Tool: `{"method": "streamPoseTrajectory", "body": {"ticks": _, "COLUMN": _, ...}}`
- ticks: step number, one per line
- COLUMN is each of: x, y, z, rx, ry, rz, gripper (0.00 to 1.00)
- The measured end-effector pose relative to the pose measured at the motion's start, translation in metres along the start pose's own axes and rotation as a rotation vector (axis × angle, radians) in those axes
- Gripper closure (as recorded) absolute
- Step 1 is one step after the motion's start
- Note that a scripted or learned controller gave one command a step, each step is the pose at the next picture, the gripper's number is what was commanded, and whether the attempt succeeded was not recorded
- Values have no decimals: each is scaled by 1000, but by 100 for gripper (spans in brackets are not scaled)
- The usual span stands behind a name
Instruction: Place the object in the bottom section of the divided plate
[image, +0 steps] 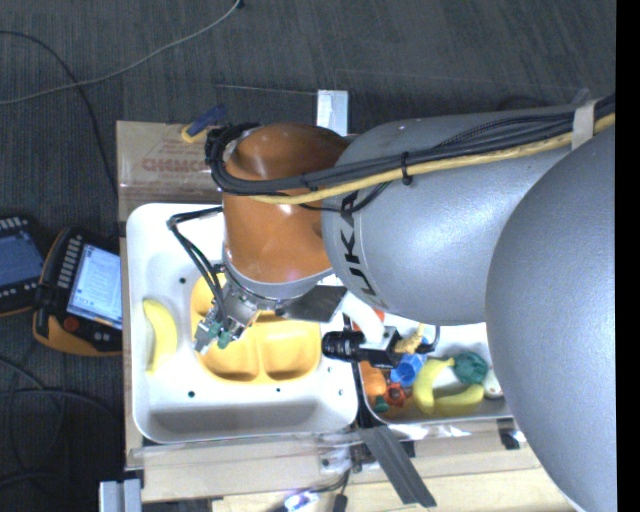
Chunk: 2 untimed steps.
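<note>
A yellow divided plate (285, 350) lies in the left white bin (240, 415), partly hidden under my wrist. My gripper (216, 331) hangs low over the plate's left edge, with something small and green at its tip. What that green bit is, I cannot tell. A yellow banana (158, 330) lies in the bin just left of the gripper, off the plate. The orange band (275, 215) and the grey arm hide the back of the bin and the far part of the plate.
The right bin (450, 428) holds several toys: a yellow banana-shaped piece (445, 388), a green one (471, 367), a blue one (404, 373) and an orange one (374, 385). A cardboard box (160, 165) stands behind the left bin. A teach pendant (80, 295) lies on the floor at left.
</note>
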<state>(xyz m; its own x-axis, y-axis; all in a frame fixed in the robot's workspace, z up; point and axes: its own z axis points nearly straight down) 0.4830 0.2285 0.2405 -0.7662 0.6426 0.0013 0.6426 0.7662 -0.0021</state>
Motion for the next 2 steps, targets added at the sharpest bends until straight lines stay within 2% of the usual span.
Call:
{"method": "streamPoseTrajectory", "body": {"ticks": 1, "x": -75, "y": 38, "z": 116, "rx": -13, "ry": -6, "rz": 382, "gripper": 100}}
{"method": "streamPoseTrajectory", "body": {"ticks": 2, "x": -43, "y": 29, "z": 78, "rx": 1, "ry": -1, "rz": 103, "gripper": 100}}
